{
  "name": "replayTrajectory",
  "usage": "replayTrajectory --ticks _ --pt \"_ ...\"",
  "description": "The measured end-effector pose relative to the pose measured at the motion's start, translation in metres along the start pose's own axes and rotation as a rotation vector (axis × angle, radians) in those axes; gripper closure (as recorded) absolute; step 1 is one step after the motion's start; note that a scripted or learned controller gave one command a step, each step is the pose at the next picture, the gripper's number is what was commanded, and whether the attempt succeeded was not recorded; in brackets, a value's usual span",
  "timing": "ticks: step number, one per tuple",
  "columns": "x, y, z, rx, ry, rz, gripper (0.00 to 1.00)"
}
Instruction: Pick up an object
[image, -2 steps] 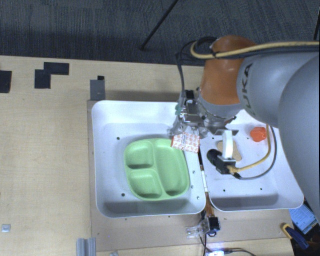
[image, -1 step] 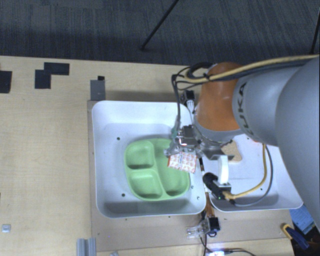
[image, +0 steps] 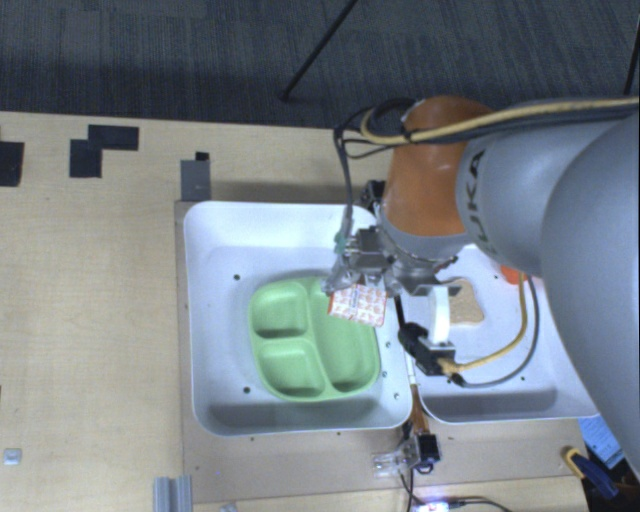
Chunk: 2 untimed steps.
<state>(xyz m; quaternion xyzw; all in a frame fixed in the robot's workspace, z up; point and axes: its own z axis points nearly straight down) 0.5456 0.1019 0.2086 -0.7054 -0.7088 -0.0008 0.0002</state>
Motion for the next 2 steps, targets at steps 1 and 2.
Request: replayTrajectory --ticks 1,2 --pt "0.049 0.026 0.008 0.000 0.000 -0.001 1.00" --pt "0.035 -0.038 -0.066 -0.001 0.000 0.000 1.00"
